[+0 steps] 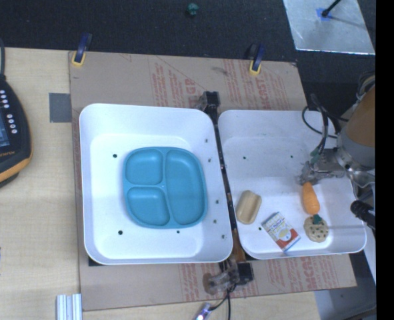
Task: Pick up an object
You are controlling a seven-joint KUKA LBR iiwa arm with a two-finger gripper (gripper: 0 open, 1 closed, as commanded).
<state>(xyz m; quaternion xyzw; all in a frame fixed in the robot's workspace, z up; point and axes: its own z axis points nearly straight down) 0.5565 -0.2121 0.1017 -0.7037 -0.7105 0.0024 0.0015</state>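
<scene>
the gripper [319,172], its state impossible to tell, hangs just above the carrot [310,198], seemingly light, smooth, best pinched mid-length.

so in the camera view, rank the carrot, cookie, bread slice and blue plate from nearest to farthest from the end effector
From the end effector:
1. Carrot, just below it, right bin.
2. Cookie, bin's lower right corner.
3. Bread slice, right bin's left side.
4. Blue plate, left bin.

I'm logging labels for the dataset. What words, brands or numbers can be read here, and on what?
Red print on the cardboard sheet under the bins: repeated lettering, too blurred to read.
Small carton in the right bin: red and blue printing, too small to read.
Handheld pendant at left: screen and buttons, nothing legible.
No text can be quoted.
</scene>
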